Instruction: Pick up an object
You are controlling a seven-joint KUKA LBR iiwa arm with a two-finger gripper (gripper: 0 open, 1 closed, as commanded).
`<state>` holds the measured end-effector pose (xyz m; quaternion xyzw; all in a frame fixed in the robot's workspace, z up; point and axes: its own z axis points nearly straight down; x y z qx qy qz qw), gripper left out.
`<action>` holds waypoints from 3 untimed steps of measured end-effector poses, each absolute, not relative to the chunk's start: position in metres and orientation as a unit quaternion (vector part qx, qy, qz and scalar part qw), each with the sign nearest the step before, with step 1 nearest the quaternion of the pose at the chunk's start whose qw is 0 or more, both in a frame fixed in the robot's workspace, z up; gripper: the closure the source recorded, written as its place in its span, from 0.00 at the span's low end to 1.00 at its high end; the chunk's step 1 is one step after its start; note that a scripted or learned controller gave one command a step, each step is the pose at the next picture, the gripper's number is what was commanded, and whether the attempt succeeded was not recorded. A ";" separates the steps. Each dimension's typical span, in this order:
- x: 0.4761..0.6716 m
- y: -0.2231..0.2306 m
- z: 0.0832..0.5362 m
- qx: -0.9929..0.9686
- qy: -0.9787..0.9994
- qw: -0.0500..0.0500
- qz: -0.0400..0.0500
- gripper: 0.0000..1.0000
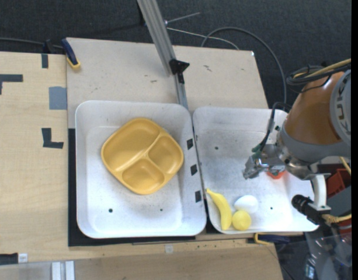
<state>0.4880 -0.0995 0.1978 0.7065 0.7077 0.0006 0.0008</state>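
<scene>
In the right bin (225, 134), a yellow banana (220, 208), a white egg-shaped object (246, 202) and a small yellow round fruit (241, 220) lie close together near the front edge. A small red object (277, 174) peeks out from under the wrist at the bin's right side. My gripper (254, 168) hangs low over the right bin, just left of the red object and above the white one. The grey and orange arm (316, 118) hides most of the red object.
The left bin (91, 214) holds a yellow divided plate (142, 154). A slanted metal pole (161, 34) rises behind the bins. Cables (272, 57) run across the dark floor at the back right.
</scene>
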 end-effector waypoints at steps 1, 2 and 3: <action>0.489 -0.102 0.240 0.707 0.708 0.001 0.001 1.00; 0.499 -0.054 0.236 0.705 0.709 -0.001 0.000 1.00; 0.498 0.001 0.223 0.705 0.710 -0.002 -0.001 1.00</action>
